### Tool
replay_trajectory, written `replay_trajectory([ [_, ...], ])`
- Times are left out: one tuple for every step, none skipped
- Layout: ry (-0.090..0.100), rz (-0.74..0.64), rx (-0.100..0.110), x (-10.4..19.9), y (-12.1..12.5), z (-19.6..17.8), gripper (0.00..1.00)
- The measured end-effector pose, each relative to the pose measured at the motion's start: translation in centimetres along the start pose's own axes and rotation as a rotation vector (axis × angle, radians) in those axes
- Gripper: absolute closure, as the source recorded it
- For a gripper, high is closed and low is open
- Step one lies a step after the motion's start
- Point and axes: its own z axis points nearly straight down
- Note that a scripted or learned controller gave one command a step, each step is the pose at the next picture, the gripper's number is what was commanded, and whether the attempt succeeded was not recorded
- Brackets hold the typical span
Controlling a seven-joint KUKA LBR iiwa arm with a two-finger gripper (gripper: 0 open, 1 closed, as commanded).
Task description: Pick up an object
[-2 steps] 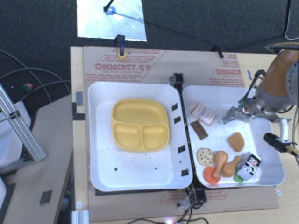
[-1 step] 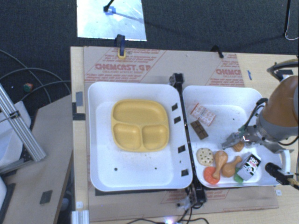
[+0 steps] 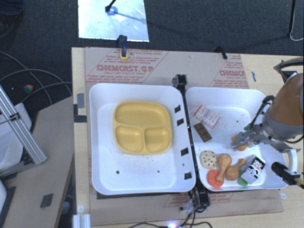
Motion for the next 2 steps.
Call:
replay_trajectory([
  [0.001,-0.012,-0.012,7.5,7.8,-9.1,1.0],
  [0.005,-0.012,-0.006,16.3,5.3,-17.8,1.0],
])
